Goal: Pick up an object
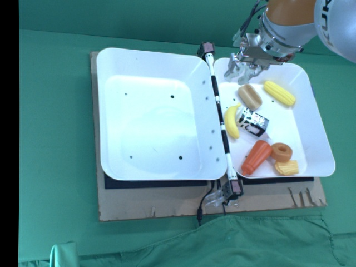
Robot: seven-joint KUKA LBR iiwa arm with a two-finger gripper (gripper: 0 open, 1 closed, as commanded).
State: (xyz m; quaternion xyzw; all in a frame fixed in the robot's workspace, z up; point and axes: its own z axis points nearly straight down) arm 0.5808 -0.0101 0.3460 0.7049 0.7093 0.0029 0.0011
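Observation:
The right bin point(317, 143) holds a brown sausage-shaped piece point(250, 96), a yellow corn cob point(280, 93), a yellow banana point(231, 122), a black-and-white block point(253, 122), an orange carrot point(256, 157), an orange ring point(281, 151) and a small orange ridged piece point(287, 167). My gripper point(243, 72) hangs over the bin's far left corner, just behind the brown piece. Its translucent fingers point(233, 68) point down and are spread apart, with nothing between them.
The left bin point(111, 65) lies beside the right one, with a black-and-white divider rod point(218, 107) between them. Both sit on a brown board point(167, 210) on green cloth. The arm point(295, 7) comes in from the upper right.

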